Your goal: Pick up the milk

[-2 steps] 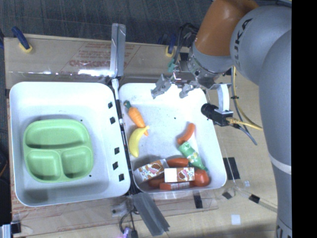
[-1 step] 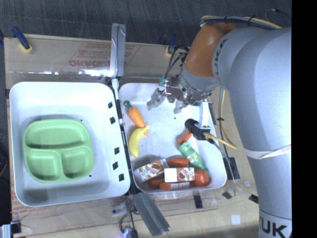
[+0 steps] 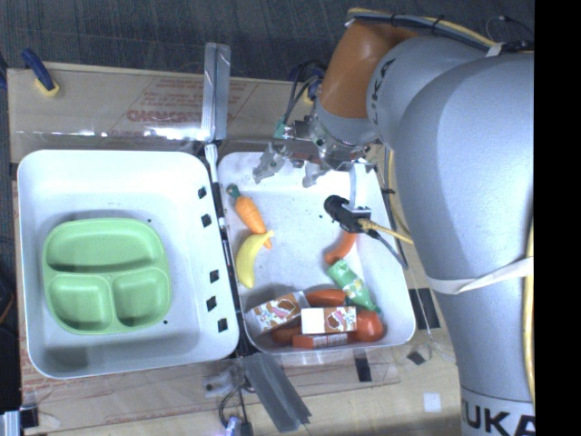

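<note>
Lying well below tool (image 3: 289, 165) (bin's near end): milk (image 3: 328, 320)

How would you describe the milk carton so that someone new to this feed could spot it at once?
Look in the right bin, at its near edge. The milk lies there on its side: a white box with a red patterned end, resting on red sausages. The brown carton on its left is darker.

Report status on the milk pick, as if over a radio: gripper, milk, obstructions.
Gripper over the right bin's far edge, holding nothing. Milk carton lying at near edge, untouched. Crowded by second carton, sausages, green bottle.
</note>
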You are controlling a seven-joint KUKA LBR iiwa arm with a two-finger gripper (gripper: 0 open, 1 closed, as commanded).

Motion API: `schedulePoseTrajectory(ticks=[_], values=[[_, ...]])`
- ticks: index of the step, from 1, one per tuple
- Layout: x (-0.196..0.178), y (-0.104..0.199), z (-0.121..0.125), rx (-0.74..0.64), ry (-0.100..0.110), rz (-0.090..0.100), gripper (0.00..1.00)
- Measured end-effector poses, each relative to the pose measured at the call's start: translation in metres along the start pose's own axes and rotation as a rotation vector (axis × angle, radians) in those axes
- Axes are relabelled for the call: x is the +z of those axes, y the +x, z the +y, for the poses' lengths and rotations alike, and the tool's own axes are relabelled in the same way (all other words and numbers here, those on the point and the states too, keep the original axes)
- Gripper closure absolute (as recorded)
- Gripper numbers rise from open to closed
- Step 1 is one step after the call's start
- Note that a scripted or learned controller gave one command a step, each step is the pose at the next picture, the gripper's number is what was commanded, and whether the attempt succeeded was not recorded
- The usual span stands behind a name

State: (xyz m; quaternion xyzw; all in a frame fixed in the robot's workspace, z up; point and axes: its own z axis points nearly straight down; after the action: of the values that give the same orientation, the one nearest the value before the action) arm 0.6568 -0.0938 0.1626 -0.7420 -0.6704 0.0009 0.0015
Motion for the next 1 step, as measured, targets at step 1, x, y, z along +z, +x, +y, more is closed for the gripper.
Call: schedulePoseTrajectory(ticks=[1], values=[[0.0424, -0.0042, -0.0727, 0.027, 0.004, -0.001, 0.0]])
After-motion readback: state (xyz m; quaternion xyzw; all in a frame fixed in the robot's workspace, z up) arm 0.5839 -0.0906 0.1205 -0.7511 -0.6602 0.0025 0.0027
